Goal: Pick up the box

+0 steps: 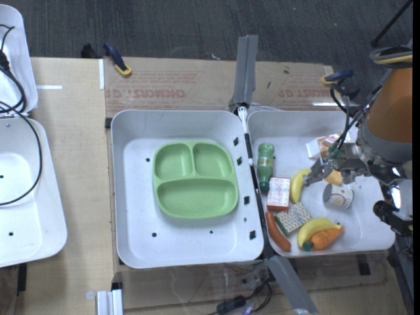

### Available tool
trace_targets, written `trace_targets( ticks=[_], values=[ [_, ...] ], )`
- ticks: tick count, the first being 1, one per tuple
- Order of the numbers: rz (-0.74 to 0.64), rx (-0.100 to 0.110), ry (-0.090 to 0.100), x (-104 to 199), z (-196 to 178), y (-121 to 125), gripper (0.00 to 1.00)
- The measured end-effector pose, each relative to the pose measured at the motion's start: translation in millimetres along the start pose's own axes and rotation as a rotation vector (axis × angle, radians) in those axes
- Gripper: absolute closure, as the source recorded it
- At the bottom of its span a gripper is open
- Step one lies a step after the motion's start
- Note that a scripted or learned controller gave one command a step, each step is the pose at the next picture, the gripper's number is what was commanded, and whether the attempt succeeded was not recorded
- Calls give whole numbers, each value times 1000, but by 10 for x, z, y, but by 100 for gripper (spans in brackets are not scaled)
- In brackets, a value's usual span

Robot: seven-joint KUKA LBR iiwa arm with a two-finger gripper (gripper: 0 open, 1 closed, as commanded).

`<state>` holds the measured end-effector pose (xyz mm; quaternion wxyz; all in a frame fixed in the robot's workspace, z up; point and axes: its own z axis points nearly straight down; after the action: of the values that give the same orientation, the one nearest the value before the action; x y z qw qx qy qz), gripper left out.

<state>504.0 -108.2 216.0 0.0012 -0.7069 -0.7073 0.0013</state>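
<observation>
A small white and pink box (pixel 279 193) lies in the right bin (pixel 289 125), near its left wall, just below a green bottle (pixel 264 166). A second, green-checkered box (pixel 293 218) lies tilted a little lower and to the right. My gripper (pixel 334 170) hangs over the right half of that bin, to the right of both boxes and apart from them. It sits just above a white cup (pixel 338 197), and a small orange-yellow thing (pixel 335 177) shows right under it.
The right bin also holds a banana (pixel 298 184), a second banana (pixel 314 229) beside a carrot (pixel 326 237), a red sausage (pixel 277 231) and a white carton (pixel 324 146). A green divided plate (pixel 195 179) lies in the left bin (pixel 125 176).
</observation>
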Motion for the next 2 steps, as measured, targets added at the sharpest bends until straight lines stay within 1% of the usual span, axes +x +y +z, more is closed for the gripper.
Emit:
trace_targets(
  ticks=[1,2],
  values=[
    [70,-2,-1,-324,340,1053,0],
    [43,-28,-7,-833,1011,1378,0]
  ],
)
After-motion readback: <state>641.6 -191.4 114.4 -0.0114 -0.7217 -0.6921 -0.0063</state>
